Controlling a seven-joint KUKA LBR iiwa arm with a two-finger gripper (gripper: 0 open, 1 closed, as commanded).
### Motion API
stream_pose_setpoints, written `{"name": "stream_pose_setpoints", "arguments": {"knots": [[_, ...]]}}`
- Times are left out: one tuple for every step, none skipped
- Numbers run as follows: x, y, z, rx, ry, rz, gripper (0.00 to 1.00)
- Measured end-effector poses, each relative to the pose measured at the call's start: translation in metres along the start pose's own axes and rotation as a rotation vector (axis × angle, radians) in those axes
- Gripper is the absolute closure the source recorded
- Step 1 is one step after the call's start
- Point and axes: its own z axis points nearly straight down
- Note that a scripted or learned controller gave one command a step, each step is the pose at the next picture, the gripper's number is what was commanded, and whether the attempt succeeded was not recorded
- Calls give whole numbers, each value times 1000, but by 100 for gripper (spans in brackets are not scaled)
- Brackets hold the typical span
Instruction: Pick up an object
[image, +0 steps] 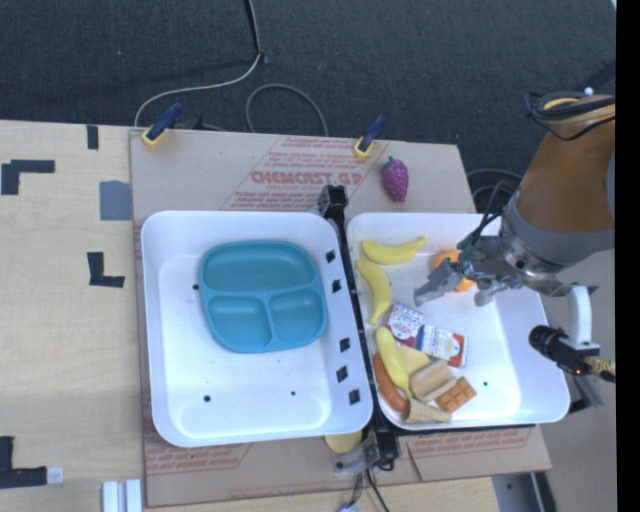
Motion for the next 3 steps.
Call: {"name": "stream_pose_setpoints", "arguments": {"knots": [[-30,48,178,-4,-3,1,0],[-9,129,171,-3,-10,-3,0],[-29,154,173,19,8,0,0]]}}
